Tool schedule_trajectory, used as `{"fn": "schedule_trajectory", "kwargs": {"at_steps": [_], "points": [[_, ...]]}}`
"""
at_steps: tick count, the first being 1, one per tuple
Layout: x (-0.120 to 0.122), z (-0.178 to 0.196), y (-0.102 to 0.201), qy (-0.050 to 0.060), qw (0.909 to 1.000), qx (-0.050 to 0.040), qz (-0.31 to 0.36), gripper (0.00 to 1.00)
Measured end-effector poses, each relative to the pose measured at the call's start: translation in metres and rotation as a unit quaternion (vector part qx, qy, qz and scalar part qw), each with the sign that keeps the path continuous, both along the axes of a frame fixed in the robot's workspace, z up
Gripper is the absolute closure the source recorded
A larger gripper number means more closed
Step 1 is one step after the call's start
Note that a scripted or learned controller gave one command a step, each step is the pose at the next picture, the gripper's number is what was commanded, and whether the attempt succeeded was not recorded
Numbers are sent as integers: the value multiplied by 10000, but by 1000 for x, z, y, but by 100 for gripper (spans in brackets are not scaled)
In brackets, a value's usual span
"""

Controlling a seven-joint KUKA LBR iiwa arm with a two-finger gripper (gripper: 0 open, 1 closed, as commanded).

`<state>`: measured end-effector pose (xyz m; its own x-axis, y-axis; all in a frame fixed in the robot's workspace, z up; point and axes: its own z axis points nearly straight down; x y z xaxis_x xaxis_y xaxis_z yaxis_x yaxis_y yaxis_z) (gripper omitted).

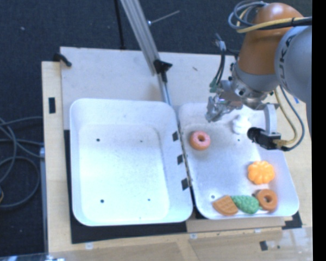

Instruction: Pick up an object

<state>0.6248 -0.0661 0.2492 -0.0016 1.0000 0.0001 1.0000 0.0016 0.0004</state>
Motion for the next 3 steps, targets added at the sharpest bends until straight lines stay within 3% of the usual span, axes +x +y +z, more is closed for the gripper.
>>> {"fn": "schedule_trajectory", "kwargs": {"at_steps": [1,3], "points": [[-28,9,42,-6,10000,5,8,100],[-85,-8,141,0,10000,4,10,100]]}}
